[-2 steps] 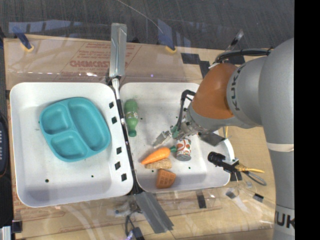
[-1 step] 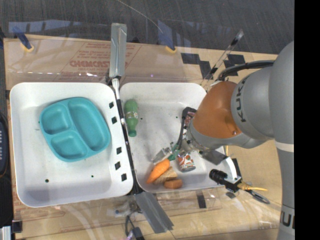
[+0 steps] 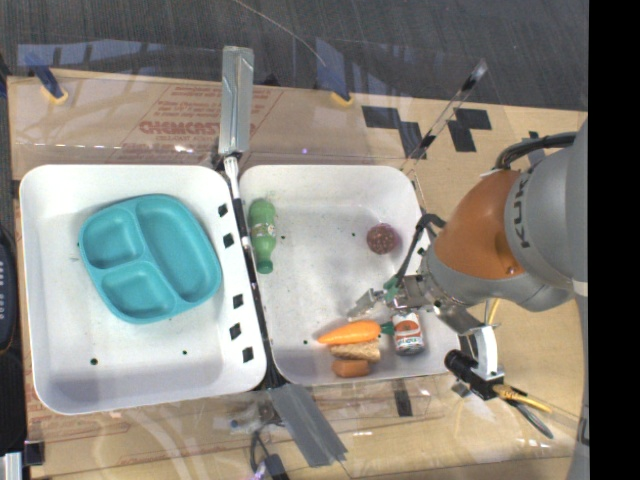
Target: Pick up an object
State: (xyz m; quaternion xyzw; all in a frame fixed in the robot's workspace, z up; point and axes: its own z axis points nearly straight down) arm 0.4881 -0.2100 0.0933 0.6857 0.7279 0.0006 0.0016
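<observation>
Gripper hung over the right bin, whether open or gripping could not be told; carrot lay just below, so descend centred, clear of the can.

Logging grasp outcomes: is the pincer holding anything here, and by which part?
Cannot be told. The pincer sits low in the right white bin above the small red-labelled can; nothing visibly between its tips.
</observation>
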